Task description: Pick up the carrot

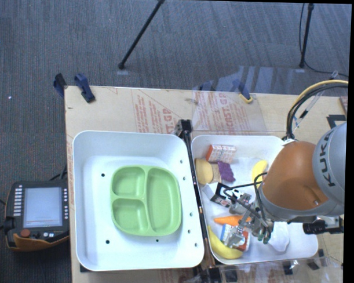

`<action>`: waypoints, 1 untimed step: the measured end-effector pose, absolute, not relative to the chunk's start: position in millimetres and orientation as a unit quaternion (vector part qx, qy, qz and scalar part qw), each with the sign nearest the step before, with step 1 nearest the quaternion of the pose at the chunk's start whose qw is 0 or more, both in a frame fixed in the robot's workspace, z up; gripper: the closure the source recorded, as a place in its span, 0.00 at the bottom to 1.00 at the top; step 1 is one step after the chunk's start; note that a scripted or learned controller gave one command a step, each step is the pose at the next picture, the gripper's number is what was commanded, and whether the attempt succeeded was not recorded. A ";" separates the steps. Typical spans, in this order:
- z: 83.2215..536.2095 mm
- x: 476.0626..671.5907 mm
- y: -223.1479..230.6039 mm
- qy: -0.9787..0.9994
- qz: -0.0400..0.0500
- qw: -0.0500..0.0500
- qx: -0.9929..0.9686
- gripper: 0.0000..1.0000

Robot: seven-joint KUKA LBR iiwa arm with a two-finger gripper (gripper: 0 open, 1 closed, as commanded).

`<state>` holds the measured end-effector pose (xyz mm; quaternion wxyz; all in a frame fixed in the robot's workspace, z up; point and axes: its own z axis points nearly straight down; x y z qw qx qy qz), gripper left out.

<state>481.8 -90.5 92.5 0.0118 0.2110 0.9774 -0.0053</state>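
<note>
The right bin [289, 247] on the desk [137, 107] holds the clutter. The tool [246, 223] hangs low inside it; its grip state I cannot tell. The carrot [226, 220] lies just left of the tool, above a banana [220, 245].

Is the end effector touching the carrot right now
Cannot tell. In the camera view the end effector sits right over one end of the carrot in the right bin, but the slanted look-down shows neither contact nor gap.
</note>
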 end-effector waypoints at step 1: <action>103.8 483.0 -87.3 0.978 -0.003 0.011 0.208 1.00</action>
